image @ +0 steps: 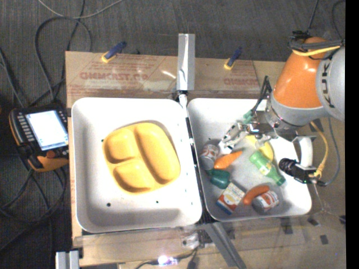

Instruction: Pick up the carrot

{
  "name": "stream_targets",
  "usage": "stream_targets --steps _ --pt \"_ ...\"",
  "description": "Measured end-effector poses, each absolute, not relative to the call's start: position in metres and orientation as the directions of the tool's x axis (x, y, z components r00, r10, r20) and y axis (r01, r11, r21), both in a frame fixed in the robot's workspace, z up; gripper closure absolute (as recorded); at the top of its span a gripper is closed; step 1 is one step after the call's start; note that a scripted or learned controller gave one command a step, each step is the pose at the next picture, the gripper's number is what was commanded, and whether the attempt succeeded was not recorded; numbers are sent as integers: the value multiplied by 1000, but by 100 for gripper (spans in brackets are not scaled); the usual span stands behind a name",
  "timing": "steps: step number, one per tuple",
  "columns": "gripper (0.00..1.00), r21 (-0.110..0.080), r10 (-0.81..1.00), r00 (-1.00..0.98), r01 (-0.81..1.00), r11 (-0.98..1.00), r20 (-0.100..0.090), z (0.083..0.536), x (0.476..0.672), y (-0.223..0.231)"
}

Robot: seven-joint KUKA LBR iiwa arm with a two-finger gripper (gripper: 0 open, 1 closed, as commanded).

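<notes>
Gripper [238, 134], finger state indiscernible, poised in the right bin [303, 203] just above the carrot [229, 160], which lies on the bin floor beside a small can [210, 152]; grasp and lift not yet done.

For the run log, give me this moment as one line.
gripper over right bin | above carrot | carrot lying in bin | not lifted

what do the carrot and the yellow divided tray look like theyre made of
The carrot looks like smooth moulded plastic, a toy: even orange, no rough skin. The yellow tray also seems plastic, matte to slightly glossy, with rounded moulded compartments.
</notes>
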State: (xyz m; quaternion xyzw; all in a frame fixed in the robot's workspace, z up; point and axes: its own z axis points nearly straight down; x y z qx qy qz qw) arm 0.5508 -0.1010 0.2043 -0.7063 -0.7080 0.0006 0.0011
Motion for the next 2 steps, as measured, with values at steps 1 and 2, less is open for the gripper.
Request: stream_targets --steps 1,2 --pt "0 6 995 -98 995 98 -11 116 542 -105" --pt "0 10 992 -124 992 124 -10 91 552 -117"
